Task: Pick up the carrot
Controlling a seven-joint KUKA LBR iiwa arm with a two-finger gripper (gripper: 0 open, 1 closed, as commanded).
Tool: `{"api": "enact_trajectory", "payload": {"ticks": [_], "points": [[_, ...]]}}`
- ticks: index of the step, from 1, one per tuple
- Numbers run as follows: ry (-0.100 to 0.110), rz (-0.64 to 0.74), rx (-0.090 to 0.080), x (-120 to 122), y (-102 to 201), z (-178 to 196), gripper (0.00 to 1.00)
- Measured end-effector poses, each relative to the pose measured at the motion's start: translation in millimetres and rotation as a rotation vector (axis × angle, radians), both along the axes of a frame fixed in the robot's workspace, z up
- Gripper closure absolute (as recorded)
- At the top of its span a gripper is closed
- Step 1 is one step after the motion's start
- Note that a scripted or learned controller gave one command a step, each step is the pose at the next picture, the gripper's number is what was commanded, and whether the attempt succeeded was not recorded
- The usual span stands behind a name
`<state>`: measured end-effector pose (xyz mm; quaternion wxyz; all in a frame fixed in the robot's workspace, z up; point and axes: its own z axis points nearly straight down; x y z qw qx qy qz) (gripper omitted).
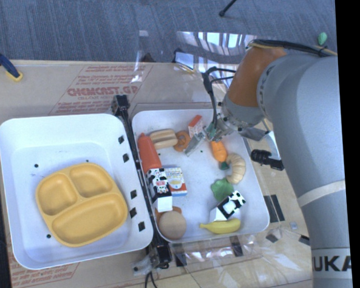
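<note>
In the right-hand shallow white bin [256, 193], the small orange carrot [219, 151] lies beside the beige croissant [236, 168], just under the gripper [211, 133], whose grip I cannot tell.

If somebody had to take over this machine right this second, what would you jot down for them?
End effector: low over the right bin, near its upper edge; whether it grips anything can't be judged.
Carrot: lying in the right bin just below the end effector, beside the croissant, not lifted.
Yellow plate: in the left bin.
Done: arm reached the carrot's area.
Left: grasp and lift the carrot.
</note>
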<state>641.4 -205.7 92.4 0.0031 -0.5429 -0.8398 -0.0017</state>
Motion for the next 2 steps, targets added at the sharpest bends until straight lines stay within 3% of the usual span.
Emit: {"api": "enact_trajectory", "payload": {"ticks": [1, 2], "points": [[-0.002, 0.009, -0.006, 1.5, -0.1, 11.6, 1.00], [-0.007, 0.058, -0.007, 16.9, 43.3, 70.7, 1.00]]}}
